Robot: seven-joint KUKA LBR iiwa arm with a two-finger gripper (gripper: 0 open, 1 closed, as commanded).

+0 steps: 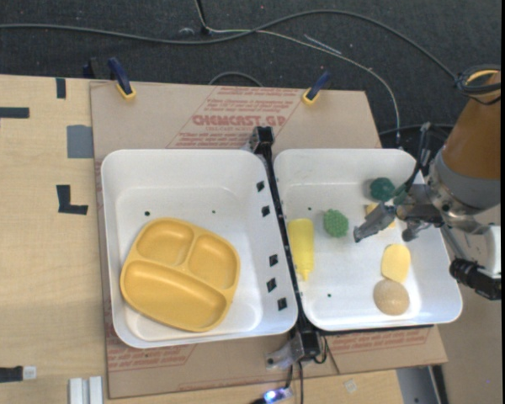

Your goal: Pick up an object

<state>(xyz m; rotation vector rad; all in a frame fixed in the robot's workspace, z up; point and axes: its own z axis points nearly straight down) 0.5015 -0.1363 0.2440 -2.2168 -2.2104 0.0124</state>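
Observation:
My gripper hangs low over the right bin, its two dark fingers spread apart and open. A green broccoli-like piece lies just left of the left finger. Behind the gripper sits a teal object. A pale yellow piece lies just below the right finger, with a beige round object in front of it. A long yellow object lies by the bin's left wall. A small yellow bit shows near the fingers' base; what it is I cannot tell.
The left bin holds a yellow divided plate. A black divider strip runs between the two bins. The grey arm with its orange band comes in over the right bin's right wall. Cables cross the dark floor behind.

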